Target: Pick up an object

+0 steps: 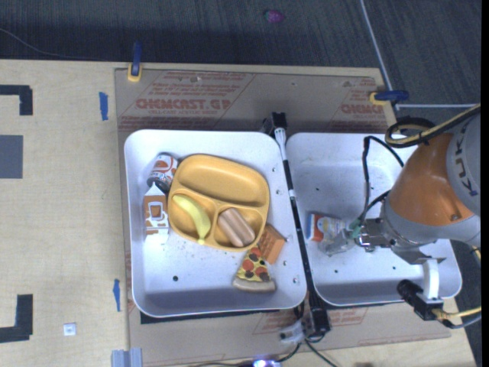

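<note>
Dark grey carpet lies behind a pale wooden worktop (53,228) that carries a brown cardboard sheet (229,98) and two shallow white bins side by side. From the right, the grey arm with its orange band (432,189) reaches into the right bin (336,151), and its gripper (353,234) sits low against a small crumpled clear packet with an orange-red end (325,228) lying near that bin's left wall. Whether the gripper is clenched on the packet or released cannot be told at this size. Across the divider, the left bin (153,281) holds a yellow plastic divided plate (221,178) with a toy banana (192,216) and a toy hot dog (235,226) in its lower compartments. A toy pizza slice (254,272) and a small orange-brown square (270,244) lie just below the plate, and a small can (161,172) and an orange-and-white carton (155,212) sit at its left edge.
</note>
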`<act>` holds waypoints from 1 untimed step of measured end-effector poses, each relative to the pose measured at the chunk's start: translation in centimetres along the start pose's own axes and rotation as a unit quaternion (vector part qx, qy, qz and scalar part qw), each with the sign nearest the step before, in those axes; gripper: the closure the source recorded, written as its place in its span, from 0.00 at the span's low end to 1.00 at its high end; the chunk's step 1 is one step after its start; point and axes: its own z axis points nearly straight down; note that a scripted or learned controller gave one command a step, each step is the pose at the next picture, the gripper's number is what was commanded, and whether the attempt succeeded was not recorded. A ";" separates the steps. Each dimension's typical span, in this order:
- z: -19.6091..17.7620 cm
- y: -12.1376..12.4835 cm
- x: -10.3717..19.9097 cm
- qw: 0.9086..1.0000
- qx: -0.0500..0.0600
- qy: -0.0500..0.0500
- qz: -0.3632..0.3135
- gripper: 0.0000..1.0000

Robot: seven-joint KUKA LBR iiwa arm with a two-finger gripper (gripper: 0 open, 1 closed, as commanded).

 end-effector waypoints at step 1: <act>0.1 1.3 -6.6 1.000 0.001 0.003 -0.003 0.00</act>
